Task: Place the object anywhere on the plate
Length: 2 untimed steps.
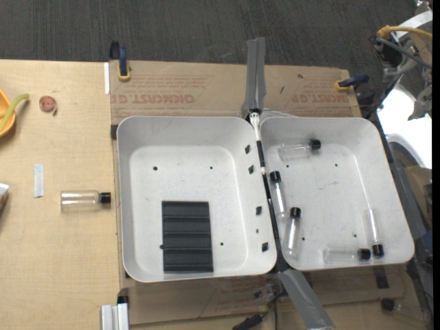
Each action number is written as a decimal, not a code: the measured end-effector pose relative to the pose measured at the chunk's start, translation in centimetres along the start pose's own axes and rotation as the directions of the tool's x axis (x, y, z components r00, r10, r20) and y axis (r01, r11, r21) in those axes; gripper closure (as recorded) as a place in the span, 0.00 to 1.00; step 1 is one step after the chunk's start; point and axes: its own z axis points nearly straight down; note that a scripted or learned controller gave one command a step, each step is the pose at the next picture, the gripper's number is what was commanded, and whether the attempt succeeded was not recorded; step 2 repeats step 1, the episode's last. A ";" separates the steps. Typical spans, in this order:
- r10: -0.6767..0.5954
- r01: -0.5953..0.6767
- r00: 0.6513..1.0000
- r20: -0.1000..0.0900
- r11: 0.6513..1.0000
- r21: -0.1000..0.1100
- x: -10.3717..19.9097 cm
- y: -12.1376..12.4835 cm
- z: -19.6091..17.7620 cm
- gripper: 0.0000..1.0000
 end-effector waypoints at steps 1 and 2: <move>0.070 -0.070 0.998 0.000 0.998 0.000 -7.5 6.0 -2.3 0.00; 0.070 -0.070 0.998 0.000 0.998 0.000 -7.5 6.0 -2.3 0.00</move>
